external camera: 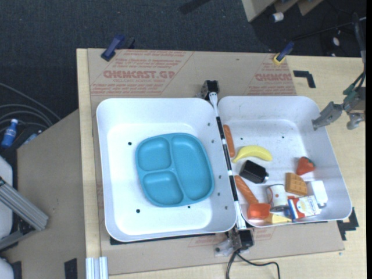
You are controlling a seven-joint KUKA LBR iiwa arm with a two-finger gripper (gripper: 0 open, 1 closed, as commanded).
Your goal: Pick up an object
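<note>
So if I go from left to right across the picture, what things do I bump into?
Blue plate → hot dog → banana → waffle → strawberry → gripper

The gripper (340,116) shows at the right edge of the camera view, about a third of the way down. Two grey fingers (326,114) hang from it, spread apart with a clear gap between them and nothing in that gap. One finger slants down to the left; the other points down, close to the edge.
</note>
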